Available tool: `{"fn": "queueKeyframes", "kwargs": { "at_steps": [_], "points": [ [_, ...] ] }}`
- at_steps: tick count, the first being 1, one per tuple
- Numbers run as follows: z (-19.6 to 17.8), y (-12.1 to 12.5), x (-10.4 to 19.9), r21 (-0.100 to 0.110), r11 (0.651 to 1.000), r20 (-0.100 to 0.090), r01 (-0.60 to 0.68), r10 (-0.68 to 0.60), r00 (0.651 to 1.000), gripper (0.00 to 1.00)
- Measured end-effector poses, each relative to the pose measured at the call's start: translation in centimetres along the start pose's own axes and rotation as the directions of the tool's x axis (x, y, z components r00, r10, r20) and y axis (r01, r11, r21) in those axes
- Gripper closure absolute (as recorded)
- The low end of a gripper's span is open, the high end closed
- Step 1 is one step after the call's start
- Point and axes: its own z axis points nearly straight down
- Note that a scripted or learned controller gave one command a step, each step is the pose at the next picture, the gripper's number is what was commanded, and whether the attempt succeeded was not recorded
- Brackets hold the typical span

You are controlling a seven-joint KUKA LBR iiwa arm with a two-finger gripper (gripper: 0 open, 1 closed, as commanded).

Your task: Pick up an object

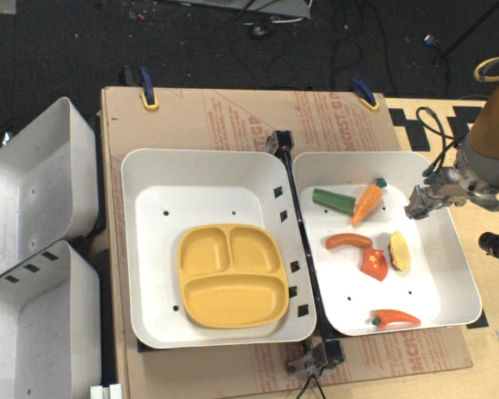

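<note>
Carrot [367, 204], the nearest candidate for pickup, lies in the right bin [461, 248], orange body slanting down-left from its green top, its lower end touching or overlapping the green vegetable [333, 199] beside it. My gripper [419, 204] hangs over the same bin near its right wall, level with the carrot and apart from it; nothing sits between my fingers, and whether they are spread or pressed together I cannot tell from this slanted view. My arm [486, 144] enters from the right, which is why I stand over this bin's right half.

Other items in the right bin: a red sausage [348, 241] lying crosswise near the middle; a red strawberry piece [375, 264] just below it, touching or nearly touching a pale yellow slice [399, 251]; a red-orange pepper [393, 317] alone near the front wall. The scatter offers several targets. The pepper lies free of neighbours but close to the wall, which in my judgement leaves little room for a finger on that side. The carrot is closest, though its contact with the green vegetable risks a double catch.

Left bin [141, 223]: a yellow divided tray [231, 275], flat and central, with three compartments. It looks too broad and shallow for a pinch.

Task status: no object lifted yet; descent and closing remain.
</note>
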Motion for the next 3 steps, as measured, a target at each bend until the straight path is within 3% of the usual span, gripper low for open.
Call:
{"fn": "queueKeyframes", "kwargs": {
  "at_steps": [1,3],
  "points": [
    [-5.4,0.2,0.0,-0.002,1.000,0.001,0.004,-0.004,1.000,1.00],
    [-5.4,1.5,11.4,0.004,1.000,-0.003,0.010,-0.010,1.000,1.00]
  ]
}}
